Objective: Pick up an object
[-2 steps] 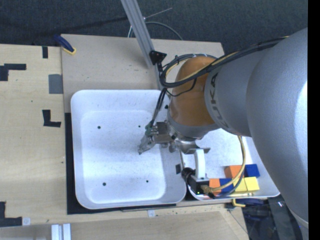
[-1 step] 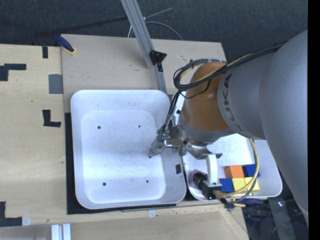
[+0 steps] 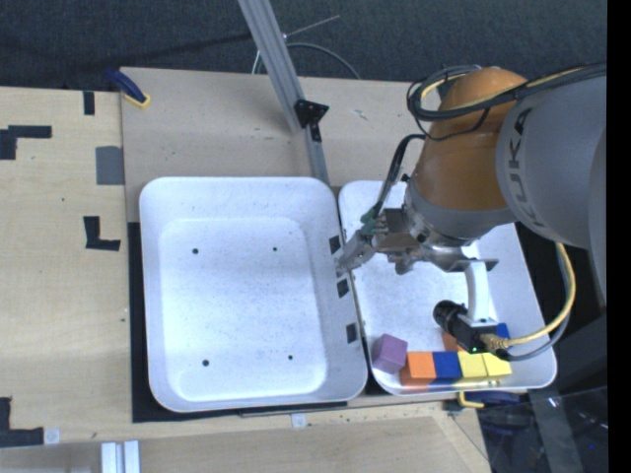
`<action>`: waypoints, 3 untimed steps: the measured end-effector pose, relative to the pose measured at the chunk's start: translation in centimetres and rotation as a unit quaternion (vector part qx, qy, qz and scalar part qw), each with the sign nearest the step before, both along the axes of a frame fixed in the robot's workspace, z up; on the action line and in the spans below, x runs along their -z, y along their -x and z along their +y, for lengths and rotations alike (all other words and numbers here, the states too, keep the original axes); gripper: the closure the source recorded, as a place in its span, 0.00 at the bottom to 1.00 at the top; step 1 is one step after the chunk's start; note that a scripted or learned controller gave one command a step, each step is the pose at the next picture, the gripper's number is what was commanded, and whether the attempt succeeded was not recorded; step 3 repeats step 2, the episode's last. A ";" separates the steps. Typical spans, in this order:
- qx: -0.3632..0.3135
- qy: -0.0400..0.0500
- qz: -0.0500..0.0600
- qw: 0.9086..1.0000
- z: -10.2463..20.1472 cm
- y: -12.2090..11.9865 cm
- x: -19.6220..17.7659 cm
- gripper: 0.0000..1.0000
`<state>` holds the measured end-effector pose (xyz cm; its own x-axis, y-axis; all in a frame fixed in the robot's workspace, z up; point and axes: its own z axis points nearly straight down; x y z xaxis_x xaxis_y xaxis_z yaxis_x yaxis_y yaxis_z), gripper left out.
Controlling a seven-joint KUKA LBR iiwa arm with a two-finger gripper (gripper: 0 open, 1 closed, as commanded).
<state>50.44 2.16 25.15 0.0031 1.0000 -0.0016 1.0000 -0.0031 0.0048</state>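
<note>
Fingers (image 3: pixel 353 252) poised at the left wall of the right bin (image 3: pixel 419 308), open or closed I cannot tell, well apart from the purple block (image 3: pixel 391 351), orange block (image 3: pixel 421 365), blue block (image 3: pixel 447 365) and yellow block (image 3: pixel 483 366) along the near rim.

left bin (image 3: pixel 237 181): matt speckled plastic; bench (image 3: pixel 217 116): matt wood; purple block (image 3: pixel 391 351): smooth; orange band (image 3: pixel 473 97): glossy
</note>
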 end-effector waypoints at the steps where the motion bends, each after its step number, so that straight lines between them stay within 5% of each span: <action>1: -0.004 0.000 0.006 1.000 6.3 -1.9 6.3 0.00; 3: -0.003 -0.001 0.004 1.000 6.1 -2.0 6.0 0.00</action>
